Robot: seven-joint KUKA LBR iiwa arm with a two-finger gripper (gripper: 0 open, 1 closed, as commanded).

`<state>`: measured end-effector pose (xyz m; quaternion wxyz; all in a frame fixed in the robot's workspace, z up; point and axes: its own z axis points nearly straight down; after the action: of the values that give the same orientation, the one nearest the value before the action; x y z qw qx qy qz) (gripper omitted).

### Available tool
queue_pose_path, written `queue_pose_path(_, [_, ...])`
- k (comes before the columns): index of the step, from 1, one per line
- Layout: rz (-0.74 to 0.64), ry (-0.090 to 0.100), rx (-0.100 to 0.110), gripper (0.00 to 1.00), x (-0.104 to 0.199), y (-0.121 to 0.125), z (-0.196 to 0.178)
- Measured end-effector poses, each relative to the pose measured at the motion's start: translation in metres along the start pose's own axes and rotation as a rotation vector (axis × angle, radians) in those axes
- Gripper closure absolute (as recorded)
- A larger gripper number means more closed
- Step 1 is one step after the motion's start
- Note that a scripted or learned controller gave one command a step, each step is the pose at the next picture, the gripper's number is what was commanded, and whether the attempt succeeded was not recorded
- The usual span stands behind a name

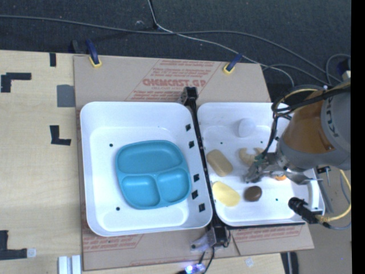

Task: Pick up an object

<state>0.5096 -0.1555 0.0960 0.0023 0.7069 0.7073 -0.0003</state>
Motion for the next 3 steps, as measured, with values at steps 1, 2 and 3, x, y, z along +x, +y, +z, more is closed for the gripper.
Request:
queue_pose_path(1, [-0.001, 0.003, 0.001, 1.0, 0.003, 0.005, -0.043])
queue_pose_path(2, [0.0, 0.002, -0.001, 1.0, -0.002, 0.009, -0.087])
queue_pose_path(3, [-0.001, 0.002, -0.002, 1.0, -0.003, 0.01, -0.14])
